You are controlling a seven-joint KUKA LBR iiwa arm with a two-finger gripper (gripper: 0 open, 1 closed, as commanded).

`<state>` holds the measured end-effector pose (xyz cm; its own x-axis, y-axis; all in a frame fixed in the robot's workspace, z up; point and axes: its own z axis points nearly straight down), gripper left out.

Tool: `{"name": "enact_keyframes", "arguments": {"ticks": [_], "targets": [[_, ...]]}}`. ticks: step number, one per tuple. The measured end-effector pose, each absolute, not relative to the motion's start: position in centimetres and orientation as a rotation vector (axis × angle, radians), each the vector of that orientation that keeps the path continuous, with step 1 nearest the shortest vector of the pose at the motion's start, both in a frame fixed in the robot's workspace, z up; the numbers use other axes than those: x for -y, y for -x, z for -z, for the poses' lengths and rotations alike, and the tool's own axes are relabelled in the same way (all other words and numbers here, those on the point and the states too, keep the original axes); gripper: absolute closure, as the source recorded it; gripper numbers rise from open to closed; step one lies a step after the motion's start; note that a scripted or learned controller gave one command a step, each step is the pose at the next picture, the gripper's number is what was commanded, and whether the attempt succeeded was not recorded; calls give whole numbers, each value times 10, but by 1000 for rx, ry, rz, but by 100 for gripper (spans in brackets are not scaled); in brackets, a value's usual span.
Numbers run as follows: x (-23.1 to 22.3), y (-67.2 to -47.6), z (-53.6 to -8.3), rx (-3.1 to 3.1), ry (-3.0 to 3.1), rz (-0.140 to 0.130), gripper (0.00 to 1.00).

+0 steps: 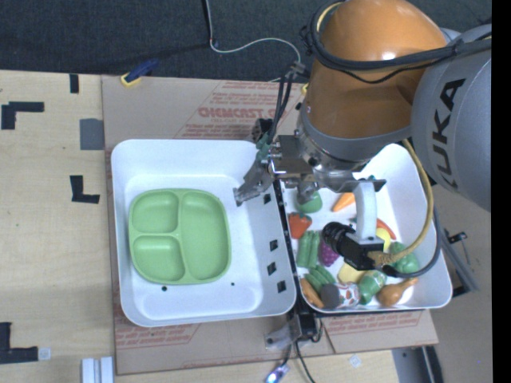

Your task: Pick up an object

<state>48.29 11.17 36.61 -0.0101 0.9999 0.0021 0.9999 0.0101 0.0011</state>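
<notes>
My end effector (307,183) sits at frame center, over the upper left corner of the right bin (423,183), beside the divider between the two bins. Whether it is wide or narrow cannot be determined; my wrist and orange band (375,54) cover most of it.

Count: two white bins on the counter (48,214). The left bin (160,154) contains one green divided plate (180,235) with three compartments. The right bin contains a pile of toy foods, roughly ten pieces; an exact count is not possible because they overlap.

Position: the nearest pieces are a green piece (310,202) directly below my end effector, an orange carrot (343,201) just to its right and a red piece (299,225) just below. None is visibly gripped.

Orientation: the carrot's long axis runs from lower left to upper right. A green pod (306,248) lies with its long axis near vertical in the frame. A purple piece (328,250) lies beside it.
</notes>
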Motion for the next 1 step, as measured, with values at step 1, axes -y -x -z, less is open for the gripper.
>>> {"name": "enact_keyframes", "arguments": {"ticks": [1], "targets": [[-11, -536, -500, 2223, 2240, 15, 0]]}}
